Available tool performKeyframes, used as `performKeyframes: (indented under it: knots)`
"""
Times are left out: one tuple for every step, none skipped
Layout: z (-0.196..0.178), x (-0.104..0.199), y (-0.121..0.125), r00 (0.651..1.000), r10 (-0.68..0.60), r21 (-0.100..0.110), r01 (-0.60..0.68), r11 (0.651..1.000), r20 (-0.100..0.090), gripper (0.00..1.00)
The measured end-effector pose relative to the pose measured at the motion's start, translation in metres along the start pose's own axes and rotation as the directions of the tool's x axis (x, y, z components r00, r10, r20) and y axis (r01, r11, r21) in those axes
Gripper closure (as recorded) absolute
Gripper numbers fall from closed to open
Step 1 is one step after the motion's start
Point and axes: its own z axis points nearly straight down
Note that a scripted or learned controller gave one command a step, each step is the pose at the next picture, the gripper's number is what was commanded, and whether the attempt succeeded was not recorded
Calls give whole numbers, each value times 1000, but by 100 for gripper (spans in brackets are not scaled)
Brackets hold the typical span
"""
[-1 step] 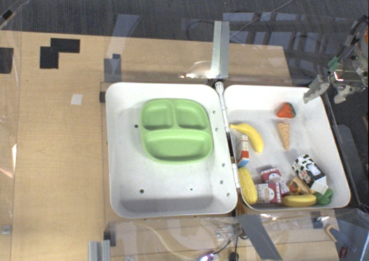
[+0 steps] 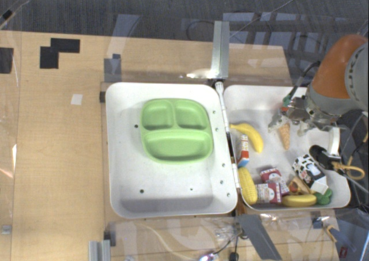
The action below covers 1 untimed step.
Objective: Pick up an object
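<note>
My gripper [image 2: 290, 123] hangs low over the upper part of the right bin [image 2: 253, 99], open, with its fingers spread to either side of a small tan ice-cream cone [image 2: 285, 135]. The cone lies on the bin floor just below the fingertips, and nothing is held between them. A yellow banana [image 2: 250, 136] lies to the left of the cone. A yellow corn cob [image 2: 247, 185] lies along the bin's left wall near the front.
The left bin [image 2: 124, 139] holds a green divided plate [image 2: 176, 129]. In the right bin's front lie a red box [image 2: 268, 188], a black-and-white patterned toy [image 2: 305, 168], a yellow fruit [image 2: 298, 200] and a small tube [image 2: 244, 151]. The arm's orange band [image 2: 337, 75] rises at the right.
</note>
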Motion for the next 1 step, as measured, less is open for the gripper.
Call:
performKeyframes:
  knots:
    - [-13, 1, 2, 1000, -1, -8, 1, 1000, -1, 100]
